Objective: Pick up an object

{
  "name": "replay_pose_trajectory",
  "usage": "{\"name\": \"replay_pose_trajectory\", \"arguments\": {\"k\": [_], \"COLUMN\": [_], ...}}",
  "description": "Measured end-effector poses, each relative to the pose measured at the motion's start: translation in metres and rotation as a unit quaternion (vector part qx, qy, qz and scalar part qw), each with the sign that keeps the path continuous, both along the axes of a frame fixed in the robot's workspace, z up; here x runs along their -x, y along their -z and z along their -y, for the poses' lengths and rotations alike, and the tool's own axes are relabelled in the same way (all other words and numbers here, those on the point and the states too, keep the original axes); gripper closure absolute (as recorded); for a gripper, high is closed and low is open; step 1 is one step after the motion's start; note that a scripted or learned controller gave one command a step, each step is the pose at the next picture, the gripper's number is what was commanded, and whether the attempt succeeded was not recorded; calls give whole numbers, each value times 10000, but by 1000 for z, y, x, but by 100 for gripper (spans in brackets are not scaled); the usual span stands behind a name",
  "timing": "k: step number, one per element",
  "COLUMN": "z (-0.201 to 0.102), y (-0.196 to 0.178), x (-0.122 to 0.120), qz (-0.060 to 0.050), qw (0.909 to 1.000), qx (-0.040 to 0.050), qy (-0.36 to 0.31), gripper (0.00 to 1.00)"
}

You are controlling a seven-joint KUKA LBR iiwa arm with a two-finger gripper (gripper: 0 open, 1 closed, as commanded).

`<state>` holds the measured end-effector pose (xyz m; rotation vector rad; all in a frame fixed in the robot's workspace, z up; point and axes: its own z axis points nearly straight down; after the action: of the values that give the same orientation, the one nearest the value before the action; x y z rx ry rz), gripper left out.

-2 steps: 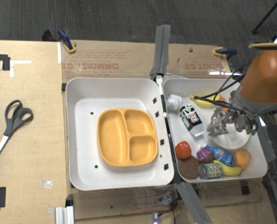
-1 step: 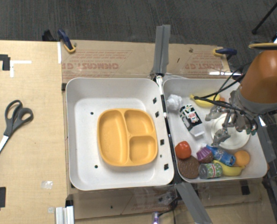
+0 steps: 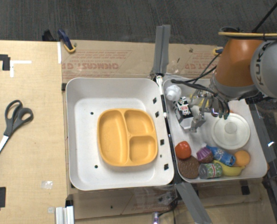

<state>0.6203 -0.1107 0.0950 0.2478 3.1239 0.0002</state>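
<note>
**Arm's down in the right bin, nothing picked up yet as far as I can see**

Camera view, the single overhead one. I'll use the white round lid (image 3: 230,130) in the right bin (image 3: 255,171) as my landmark, since everything interesting sits around it.

The gripper (image 3: 204,118) hangs just to the left of that lid, low over the bin floor, with the grey arm and its orange band (image 3: 236,62) above and to the right of it. There's a mess of cables and metal bits around the wrist, so I honestly can't tell whether the jaws are open or closed, and I see no object clearly caught in them.

Candidate objects: a small black and white toy (image 3: 183,108) sits further left of the lid, just beside the gripper. A white ball (image 3: 173,92) is up and left of that. Below the lid there's a cluster: a red ball (image 3: 183,149), a brown round thing (image 3: 189,167), a purple piece (image 3: 204,153), a blue item (image 3: 224,156), a green can (image 3: 210,171), a banana (image 3: 231,170) and an orange ball (image 3: 242,158). All of them look to be resting in the bin.

Way left of the lid, the left bin (image 3: 82,171) holds a yellow divided plate (image 3: 127,137). Scissors (image 3: 11,120) lie out on the table (image 3: 26,171).

My read: the approach is done, the grasp and the lift are both left. The toy looks like the likeliest target, but that's a guess.
</note>
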Motion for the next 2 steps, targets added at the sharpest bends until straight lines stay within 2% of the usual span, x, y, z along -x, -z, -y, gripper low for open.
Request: {"name": "replay_pose_trajectory", "arguments": {"k": [1,2], "z": [-4,68], "y": [2,-19], "x": [17,32], "qz": [-21,-7], "qw": [9985,9931], "qx": [-3,-1], "qy": [539,1176], "gripper": [0,0]}}
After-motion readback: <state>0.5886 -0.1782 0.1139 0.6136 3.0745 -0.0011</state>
